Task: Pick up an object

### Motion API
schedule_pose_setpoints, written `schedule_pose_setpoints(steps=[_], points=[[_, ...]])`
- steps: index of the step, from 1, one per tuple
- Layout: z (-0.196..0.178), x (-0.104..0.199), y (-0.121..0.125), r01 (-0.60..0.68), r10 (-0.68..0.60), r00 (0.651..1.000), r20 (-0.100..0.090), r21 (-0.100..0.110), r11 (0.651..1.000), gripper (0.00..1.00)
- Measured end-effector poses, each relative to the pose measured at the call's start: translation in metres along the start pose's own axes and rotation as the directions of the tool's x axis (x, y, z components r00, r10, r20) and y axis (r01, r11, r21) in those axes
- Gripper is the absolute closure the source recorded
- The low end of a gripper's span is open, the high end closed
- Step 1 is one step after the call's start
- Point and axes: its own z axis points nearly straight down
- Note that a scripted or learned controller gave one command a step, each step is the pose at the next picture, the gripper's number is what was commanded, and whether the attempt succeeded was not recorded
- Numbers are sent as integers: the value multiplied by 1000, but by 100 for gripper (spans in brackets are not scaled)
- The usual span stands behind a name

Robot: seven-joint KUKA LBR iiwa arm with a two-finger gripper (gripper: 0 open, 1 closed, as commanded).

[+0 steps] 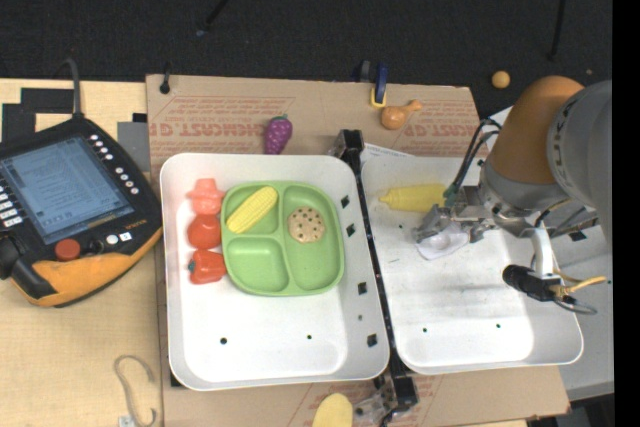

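Although the task names no particular object, the yellow piece (412,198) lying in the right bin (500,340) is judged the likeliest target, since the gripper (443,233) sits just below and to the right of it.

Positions below are given relative to the green divided plate (283,265), taken left to right.

- Well left of the plate, outside the bins: a teach pendant (70,205) on the bench.
- Touching or just beside the plate's left edge, inside the left bin (260,355): three red and pink toy pieces (204,233) in a column.
- On the plate: a toy corn cob (250,208) in the upper-left compartment and a cookie (306,225) in the upper-right compartment.
- Above the plate, on the cardboard behind the bins: a purple toy (278,133).
- Right of the plate, across the divider between the bins: the yellow piece, lying flat near the right bin's upper left corner.
- Further right: the gripper, low over the bin floor, with a pale object beneath it that is too blurred to identify. Whether the fingers are released or clenched cannot be told.

Handling judgement: the yellow piece looks like hollow plastic toy food, so expect it to be light, stiff and smooth enough to slip. Grasp across its narrow width, near the middle of its length, with the fingers closing from above.
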Motion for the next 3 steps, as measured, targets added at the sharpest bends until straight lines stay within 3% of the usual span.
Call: schedule_pose_setpoints(steps=[1,3], points=[[-17,-2,3,-2,2,1000,2,-9,1000,100],[-138,-4,2,-2,2,1000,3,-9,1000,100]])
